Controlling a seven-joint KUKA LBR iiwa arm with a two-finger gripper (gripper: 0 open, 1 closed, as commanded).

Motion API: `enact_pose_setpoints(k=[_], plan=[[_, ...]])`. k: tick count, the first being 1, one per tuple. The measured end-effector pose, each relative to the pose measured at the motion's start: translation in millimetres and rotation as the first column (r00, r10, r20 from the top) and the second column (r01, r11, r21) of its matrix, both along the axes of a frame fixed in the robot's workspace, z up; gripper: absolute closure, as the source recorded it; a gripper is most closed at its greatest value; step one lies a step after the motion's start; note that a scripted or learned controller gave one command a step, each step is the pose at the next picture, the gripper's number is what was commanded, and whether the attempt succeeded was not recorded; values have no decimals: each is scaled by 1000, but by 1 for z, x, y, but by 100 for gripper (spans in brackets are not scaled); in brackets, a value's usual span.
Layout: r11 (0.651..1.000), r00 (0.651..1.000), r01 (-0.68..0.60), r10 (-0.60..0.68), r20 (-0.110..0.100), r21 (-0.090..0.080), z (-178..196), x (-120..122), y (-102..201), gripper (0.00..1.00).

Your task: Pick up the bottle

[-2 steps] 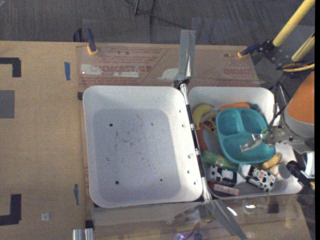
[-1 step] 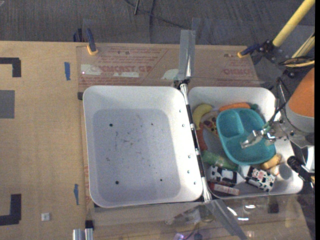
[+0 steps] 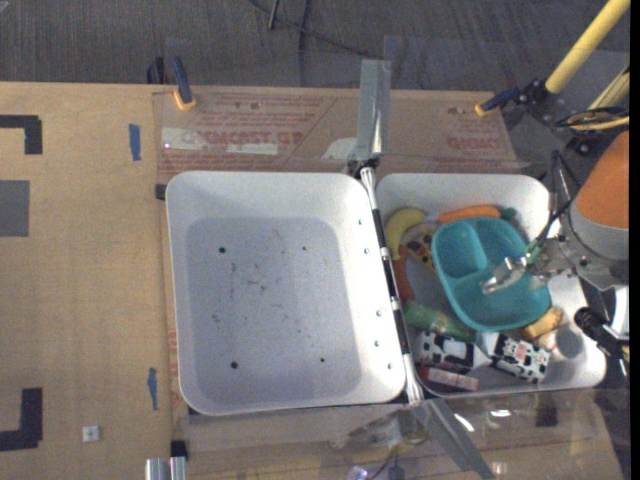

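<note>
Green bottle (image 3: 437, 319) lies slanted in the right bin (image 3: 590, 363), low and left of the claw (image 3: 508, 275). The claw hangs over the teal dish (image 3: 480, 258); I cannot tell its grip.

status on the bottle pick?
Gripper over teal dish in right bin, nothing between its fingers. Green bottle lies at the dish's lower-left edge, ungrasped. Clutter crowds it.

A robotics lab: two white bins (image 3: 268, 193) clamped to a cardboard-covered desk (image 3: 80, 268), tape markers (image 3: 133, 142), loose cables (image 3: 290, 8) on grey carpet (image 3: 100, 18)
</note>
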State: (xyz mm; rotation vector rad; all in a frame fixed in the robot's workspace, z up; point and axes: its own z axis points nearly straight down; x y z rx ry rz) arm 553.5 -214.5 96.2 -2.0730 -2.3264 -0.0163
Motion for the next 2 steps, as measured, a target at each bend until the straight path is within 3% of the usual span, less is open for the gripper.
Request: enact_pose_setpoints(k=[1,2], plan=[[991,991,-135,135,6,-5,1,4,-1,0],[995,995,-99,99,9,-3,1,4,-1,0]])
